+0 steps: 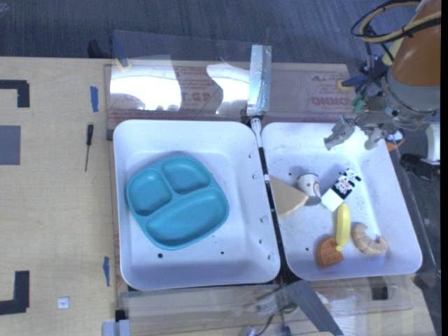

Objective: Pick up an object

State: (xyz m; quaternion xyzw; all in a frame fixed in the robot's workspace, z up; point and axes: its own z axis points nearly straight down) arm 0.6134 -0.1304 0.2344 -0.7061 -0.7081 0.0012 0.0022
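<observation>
My gripper [355, 136] hangs over the far part of the right bin [399, 187], open, with nothing between its fingers [335, 137]. Below it in the bin lie a tan cheese wedge [288, 198], a small white and orange cup-like piece [308, 183], a black and white block toy [343, 185], a yellow banana [342, 226], a croissant [368, 241] and a brown-orange item [328, 252]. The gripper is apart from all of them, nearest the block toy.
The left bin [133, 142] holds a blue divided plate [177, 200]. A clear plastic wall with a metal post [258, 79] stands behind both bins. The ridge between the bins [269, 208] runs just left of the cheese wedge.
</observation>
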